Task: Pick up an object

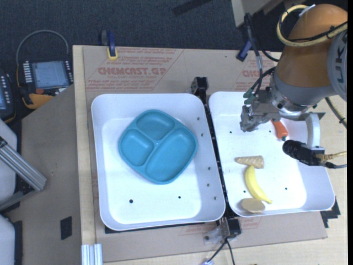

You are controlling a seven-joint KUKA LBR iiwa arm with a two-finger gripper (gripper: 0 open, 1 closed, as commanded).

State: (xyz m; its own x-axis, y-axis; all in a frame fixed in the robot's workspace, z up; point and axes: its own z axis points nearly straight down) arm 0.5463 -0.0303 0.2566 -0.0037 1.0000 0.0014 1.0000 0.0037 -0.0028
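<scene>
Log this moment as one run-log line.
phase: approach | gripper: over right bin, nothing visibly held | right bin: banana, ice-cream cone, carrot, tan round piece | left bin: blue divided plate

Dark grey carpet around a brown board-topped bench; small screen device with looped cable at left.

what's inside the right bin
The right bin holds a banana, a tan cone, a beige disc and an orange piece, partly covered by the arm.
</scene>
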